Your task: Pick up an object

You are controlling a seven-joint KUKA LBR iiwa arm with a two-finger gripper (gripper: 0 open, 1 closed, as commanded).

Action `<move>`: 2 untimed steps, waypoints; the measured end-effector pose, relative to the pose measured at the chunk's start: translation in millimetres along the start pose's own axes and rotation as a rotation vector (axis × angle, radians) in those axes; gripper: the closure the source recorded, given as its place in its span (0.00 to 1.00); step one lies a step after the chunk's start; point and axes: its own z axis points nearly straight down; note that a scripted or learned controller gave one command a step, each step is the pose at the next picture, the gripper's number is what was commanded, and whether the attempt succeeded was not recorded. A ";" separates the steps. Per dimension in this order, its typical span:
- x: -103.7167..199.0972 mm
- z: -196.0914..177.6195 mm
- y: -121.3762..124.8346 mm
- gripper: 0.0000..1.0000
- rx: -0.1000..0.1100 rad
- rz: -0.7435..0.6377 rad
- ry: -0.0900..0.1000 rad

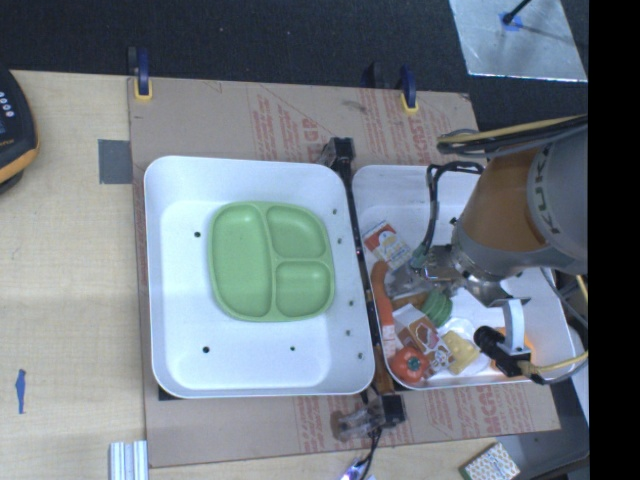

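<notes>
Overhead slant view of the surface [70, 268] with two shallow white bins. We see the arm [520, 208] reaching in from the right, its grey body and orange band held over the right bin [400, 180], the wrist bent downward so that the end effector [425, 280] sits low among the clutter in the middle of that bin. Whether it is released or clenched we cannot tell, since the metal parts merge with the items beneath; nothing is clearly seen to be grasped. The candidates for picking all lie in the right bin: a green object [438, 306] just beside the end effector, a red object [408, 365] near the front wall, a pale yellow block [460, 348], and a small printed packet [382, 240] toward the back. The left bin [165, 268] carries a green divided plate [270, 260], well apart from the arm. We judge that the step in hand is the descent onto one item. To do it well, we would centre on a single piece, the green one being nearest, avoid straddling its neighbours, and lift straight up, clear of the bin wall.
</notes>
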 end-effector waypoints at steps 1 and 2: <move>1.5 -14.2 2.2 1.00 -0.002 -0.006 0.001; 1.7 -13.8 2.2 0.00 -0.002 -0.007 0.001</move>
